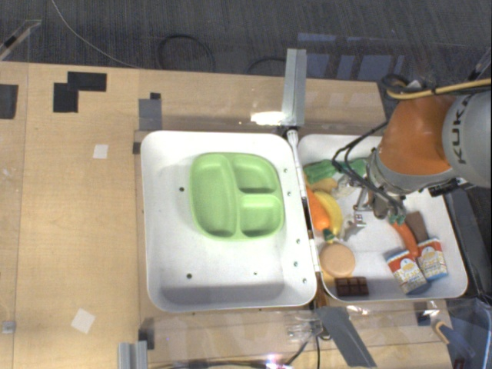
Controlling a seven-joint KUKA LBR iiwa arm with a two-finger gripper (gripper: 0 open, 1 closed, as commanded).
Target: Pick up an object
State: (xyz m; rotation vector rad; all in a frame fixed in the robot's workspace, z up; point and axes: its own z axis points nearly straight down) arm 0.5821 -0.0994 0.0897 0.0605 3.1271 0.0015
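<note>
My gripper [369,215] hangs over the middle of the right bin [455,283], open, with bare bin floor showing between its fingers. Just left of it lie a yellow banana [327,204] and an orange carrot-like piece [319,214]. A green item [321,172] sits at the bin's far left. A round tan biscuit [338,260] lies in front of the gripper, and a dark chocolate bar [353,287] lies at the near edge. To the right are an orange stick [407,237], a brown bar [417,224] and two small cartons [419,265].
The left bin [165,275] holds a green divided plate [235,195]. A metal post [294,91] stands behind the wall where the two bins meet. The grey arm with its orange band [415,137] covers the right bin's far right corner.
</note>
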